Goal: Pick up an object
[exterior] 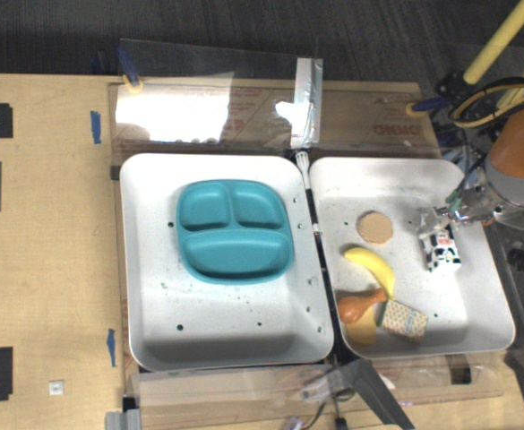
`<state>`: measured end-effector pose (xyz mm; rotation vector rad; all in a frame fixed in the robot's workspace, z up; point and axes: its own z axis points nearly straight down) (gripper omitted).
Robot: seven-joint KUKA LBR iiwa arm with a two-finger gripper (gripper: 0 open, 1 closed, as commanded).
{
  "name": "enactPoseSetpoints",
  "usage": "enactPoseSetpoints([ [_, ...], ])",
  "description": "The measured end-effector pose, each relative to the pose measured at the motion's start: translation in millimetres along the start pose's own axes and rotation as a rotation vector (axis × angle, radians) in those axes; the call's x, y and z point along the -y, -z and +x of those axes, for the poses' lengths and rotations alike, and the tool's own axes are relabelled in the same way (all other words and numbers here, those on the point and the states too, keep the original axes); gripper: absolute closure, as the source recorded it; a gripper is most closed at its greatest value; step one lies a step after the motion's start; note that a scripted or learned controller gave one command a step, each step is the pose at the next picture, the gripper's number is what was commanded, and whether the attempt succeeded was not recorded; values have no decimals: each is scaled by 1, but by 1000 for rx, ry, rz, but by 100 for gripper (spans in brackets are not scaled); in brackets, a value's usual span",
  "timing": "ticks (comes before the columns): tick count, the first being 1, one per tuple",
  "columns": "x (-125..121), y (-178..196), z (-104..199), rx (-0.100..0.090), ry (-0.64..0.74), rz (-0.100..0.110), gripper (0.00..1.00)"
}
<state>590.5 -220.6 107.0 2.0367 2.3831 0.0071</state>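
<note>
In the right bin point(485, 325), my gripper point(436, 220) hangs over the right part, at the end of the grey arm with its orange band point(519, 146). A small black-and-white cow toy point(442, 253) sits directly below the gripper, touching it or nearly so. I cannot tell whether the toy is gripped. Left of the gripper lies a round tan disc point(375, 227). A yellow banana point(372, 268) lies toward the front, with an orange-yellow pear-shaped item point(358, 313) and a speckled tan block point(405, 319) beside it.
A teal divided plate point(235, 229) rests in the left bin point(145, 267). A clear panel and a metal post point(306, 101) stand behind the bins. Yellow cables and a yellow bar point(503, 34) are at the back right. Wooden bench surface lies to the left.
</note>
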Motion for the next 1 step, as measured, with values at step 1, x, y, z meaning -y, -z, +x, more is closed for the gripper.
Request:
enactPoseSetpoints([
  [1,-22,86,112,-4,-138,-1,100],
])
